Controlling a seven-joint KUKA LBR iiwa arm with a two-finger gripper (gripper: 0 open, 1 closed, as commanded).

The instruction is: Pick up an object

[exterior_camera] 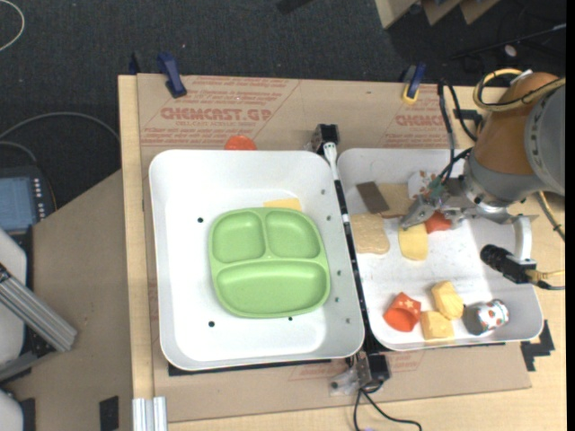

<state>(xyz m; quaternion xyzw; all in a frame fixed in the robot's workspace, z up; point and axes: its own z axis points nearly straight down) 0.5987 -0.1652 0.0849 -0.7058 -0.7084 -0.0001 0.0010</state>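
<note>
My gripper (429, 211) hangs low over the upper middle of the right bin (512, 277), under the grey arm with the orange band. Just below it lies a pale yellow piece (413, 244), and a small red item (439, 224) sits right beside it. To its left lie a tan flat piece (368, 234) and a brown rectangle (370, 196). Near the bin's front are a red-orange piece (402, 312), two yellow chunks (446, 298) (437, 327) and a white and red round object (490, 317).
The left bin (180, 241) holds a green divided plate (268, 263) with a yellow piece (283, 205) behind it. A black clip (325, 136) sits at the top of the divider between the bins. A small orange thing (239, 142) lies on the bench behind the left bin.
</note>
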